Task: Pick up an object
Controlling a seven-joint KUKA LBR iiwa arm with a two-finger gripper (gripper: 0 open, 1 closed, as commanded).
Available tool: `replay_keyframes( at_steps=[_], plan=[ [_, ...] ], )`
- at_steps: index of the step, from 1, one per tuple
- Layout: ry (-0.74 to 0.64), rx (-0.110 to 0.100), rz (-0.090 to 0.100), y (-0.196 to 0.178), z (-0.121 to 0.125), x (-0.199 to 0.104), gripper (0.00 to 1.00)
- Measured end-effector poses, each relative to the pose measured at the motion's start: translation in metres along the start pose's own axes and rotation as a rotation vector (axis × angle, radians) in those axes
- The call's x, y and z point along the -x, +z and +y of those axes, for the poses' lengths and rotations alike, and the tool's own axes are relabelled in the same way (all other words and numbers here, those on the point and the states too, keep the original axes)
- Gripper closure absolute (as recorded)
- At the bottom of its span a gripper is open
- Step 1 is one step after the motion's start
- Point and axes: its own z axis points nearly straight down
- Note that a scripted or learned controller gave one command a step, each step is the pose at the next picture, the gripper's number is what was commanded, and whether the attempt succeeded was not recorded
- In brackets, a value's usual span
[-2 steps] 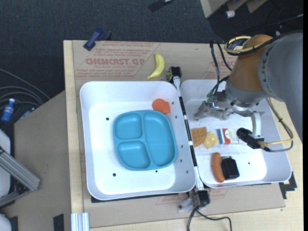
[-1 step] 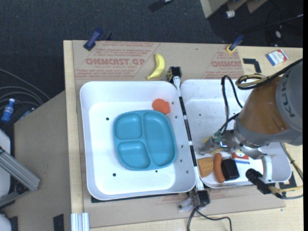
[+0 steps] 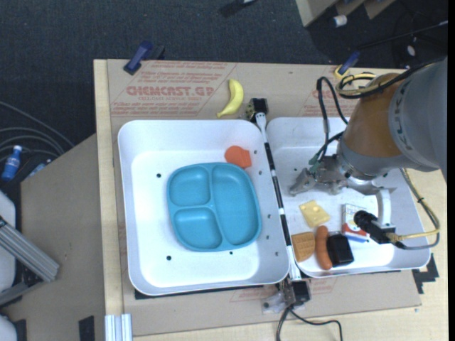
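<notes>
**Arm low over right bin, tool state unclear**

Bench (image 3: 178, 84) carries two white bins side by side. Arm (image 3: 398, 130), grey with an orange band, comes in from the right and covers the right bin's upper right corner; its far end is cut off by the frame edge. Left bin (image 3: 142, 261) holds a blue divided plate (image 3: 213, 206) in the middle and a small orange piece (image 3: 239, 156) touching the plate's upper rim near the bin's right wall. Right bin (image 3: 291, 137) is partly hidden under the arm.

Tool (image 3: 304, 182) sits low in the right bin's left-middle, grey metal, hard to read against the white floor: cannot tell whether it is released or clenched, nothing seen in it.

Loose items lie in the right bin's lower part, below the tool: a pale yellow wedge (image 3: 313, 212) nearest it, a tan slice (image 3: 303, 245), a reddish sausage shape (image 3: 323, 246) just beside the slice, a black block (image 3: 340, 250) touching the sausage. A small cluttered item (image 3: 357, 222) at right is too small to identify.

A yellow banana (image 3: 232, 98) lies on the bench above the left bin.
</notes>
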Motion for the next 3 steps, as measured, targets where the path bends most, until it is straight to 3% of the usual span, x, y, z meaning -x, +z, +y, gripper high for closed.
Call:
replay_keyframes(
  at_steps=[1, 2, 3],
  plan=[
    [0.0, 0.0, -0.001, 0.0, 0.071, 0.0, 0.0],
    [-0.001, 0.002, -0.001, -0.01, 0.072, 0.0, 1.0],
    [-0.001, 0.001, -0.002, -0.01, 0.071, 0.0, 0.0]
  ],
)
